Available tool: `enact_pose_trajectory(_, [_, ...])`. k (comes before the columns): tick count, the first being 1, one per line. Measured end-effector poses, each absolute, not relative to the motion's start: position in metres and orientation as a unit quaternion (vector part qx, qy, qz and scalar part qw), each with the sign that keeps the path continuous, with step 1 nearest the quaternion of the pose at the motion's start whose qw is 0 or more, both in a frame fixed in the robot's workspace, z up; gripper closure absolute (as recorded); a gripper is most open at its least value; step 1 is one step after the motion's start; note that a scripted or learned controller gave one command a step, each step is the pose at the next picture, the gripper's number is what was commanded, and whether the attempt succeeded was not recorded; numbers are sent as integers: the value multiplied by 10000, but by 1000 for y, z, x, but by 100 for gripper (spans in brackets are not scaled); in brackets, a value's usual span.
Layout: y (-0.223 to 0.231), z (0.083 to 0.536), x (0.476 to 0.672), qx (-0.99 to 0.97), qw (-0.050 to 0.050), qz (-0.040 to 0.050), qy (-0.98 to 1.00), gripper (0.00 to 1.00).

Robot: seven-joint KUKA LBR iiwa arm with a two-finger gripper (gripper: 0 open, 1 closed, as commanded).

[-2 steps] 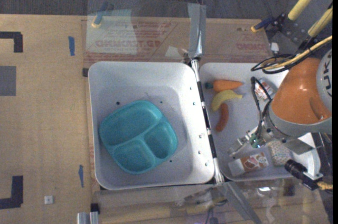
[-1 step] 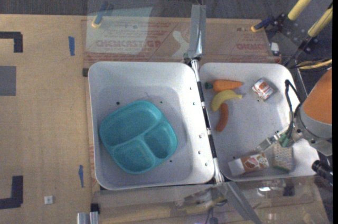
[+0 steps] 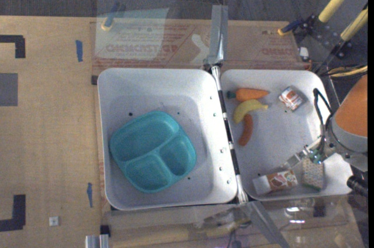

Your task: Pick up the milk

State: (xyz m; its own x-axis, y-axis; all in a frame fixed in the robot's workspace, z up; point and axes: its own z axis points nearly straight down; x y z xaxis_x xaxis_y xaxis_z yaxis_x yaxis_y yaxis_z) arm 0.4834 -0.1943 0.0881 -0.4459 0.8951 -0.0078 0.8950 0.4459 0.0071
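Observation:
The milk (image 3: 276, 181) is a small white carton with a red-brown label. It lies on its side near the front wall of the right bin (image 3: 266, 141). My gripper (image 3: 310, 165) hangs low over the bin's front right corner, just right of the carton and slightly behind it. Nothing shows between the gripper and the carton that tells me they touch. The grey arm with its orange band (image 3: 356, 111) comes in over the bin's right wall.
The right bin also holds a carrot (image 3: 252, 93), a banana (image 3: 249, 109), a brown sausage (image 3: 246, 128) and a small wrapped packet (image 3: 291, 98) toward the back. A teal divided plate (image 3: 153, 151) sits in the left bin (image 3: 117, 89).

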Motion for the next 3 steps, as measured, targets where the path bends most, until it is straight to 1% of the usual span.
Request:
enact_pose_trajectory(1, [-166,250,481,6713,13,-2,7412,0])
enact_pose_trajectory(2, [-132,153,479,6648,-5,-3,7471,0])
enact_pose_trajectory(3, [-128,88,481,5972,18,17,8021,0])
